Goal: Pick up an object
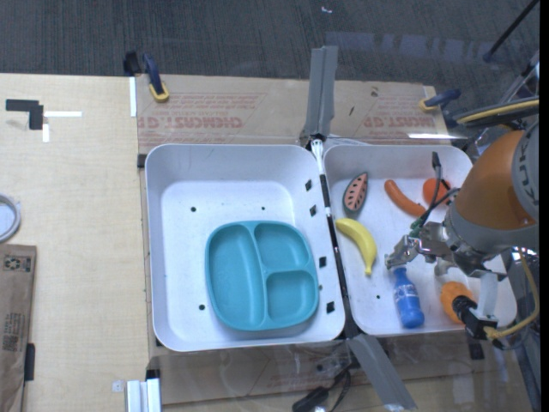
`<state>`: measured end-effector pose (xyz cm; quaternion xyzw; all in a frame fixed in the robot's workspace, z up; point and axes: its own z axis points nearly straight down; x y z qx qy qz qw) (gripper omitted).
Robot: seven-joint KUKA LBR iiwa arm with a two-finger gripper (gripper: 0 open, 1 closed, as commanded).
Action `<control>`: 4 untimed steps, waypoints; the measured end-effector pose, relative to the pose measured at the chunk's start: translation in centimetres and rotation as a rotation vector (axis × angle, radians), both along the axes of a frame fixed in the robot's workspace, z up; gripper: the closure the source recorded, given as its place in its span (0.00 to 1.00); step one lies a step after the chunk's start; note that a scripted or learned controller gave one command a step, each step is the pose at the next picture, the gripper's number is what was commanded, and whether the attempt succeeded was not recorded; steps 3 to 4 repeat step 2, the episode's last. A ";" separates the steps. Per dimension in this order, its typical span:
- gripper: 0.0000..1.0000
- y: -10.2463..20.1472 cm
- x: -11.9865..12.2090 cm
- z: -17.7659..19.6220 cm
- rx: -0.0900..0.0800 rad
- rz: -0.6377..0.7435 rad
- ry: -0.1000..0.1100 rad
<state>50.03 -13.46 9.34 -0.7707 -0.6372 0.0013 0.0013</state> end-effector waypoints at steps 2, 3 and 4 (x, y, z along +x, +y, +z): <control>1.00 5.3 -1.3 15.8 -0.002 -0.044 -0.001; 1.00 5.3 -1.3 15.8 -0.002 -0.044 -0.001; 1.00 5.3 -1.3 15.8 -0.002 -0.044 -0.001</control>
